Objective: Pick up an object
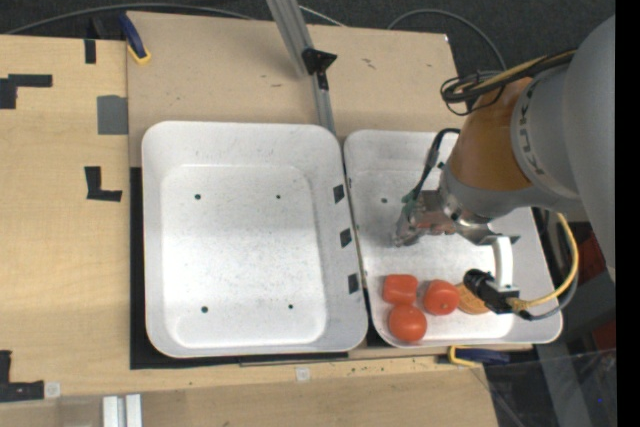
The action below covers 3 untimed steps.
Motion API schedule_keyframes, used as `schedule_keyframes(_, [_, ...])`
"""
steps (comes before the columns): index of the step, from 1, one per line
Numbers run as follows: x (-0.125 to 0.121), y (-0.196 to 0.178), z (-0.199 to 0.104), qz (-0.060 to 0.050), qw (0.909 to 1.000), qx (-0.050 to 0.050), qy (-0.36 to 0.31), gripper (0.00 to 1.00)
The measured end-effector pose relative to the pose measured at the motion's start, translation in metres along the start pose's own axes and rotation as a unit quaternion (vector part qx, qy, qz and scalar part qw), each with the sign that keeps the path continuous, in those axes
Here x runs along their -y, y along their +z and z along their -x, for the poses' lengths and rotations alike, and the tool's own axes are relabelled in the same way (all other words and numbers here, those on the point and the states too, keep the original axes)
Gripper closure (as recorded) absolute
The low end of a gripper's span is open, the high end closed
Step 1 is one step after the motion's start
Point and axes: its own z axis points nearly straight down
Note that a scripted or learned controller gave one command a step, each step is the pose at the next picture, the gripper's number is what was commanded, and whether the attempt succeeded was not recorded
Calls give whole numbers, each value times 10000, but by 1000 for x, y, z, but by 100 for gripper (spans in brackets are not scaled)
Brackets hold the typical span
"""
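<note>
Three red round objects lie in the right bin (375,155) near its front edge: one (399,289) on the left, one (440,297) to its right, one (407,323) in front. A tan piece (470,300) sits just right of them. My gripper (408,230) hangs low over the middle of the right bin, a short way behind the red objects. Nothing shows between its fingers, and whether they are open or shut is unclear from this angle.
The left bin (240,235) stands beside the right one, with black clips along the shared wall. A grey metal pole (285,5) slants in from the top. A yellow cable (560,285) loops by the wrist at the right.
</note>
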Motion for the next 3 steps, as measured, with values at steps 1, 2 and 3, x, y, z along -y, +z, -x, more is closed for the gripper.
schedule_keyframes(1, [0,-62,4,44,10000,9,8,100])
schedule_keyframes(2, [4,-116,-6,42,10000,7,1,100])
schedule_keyframes(3, [4,-118,-6,16,10000,3,9,100])
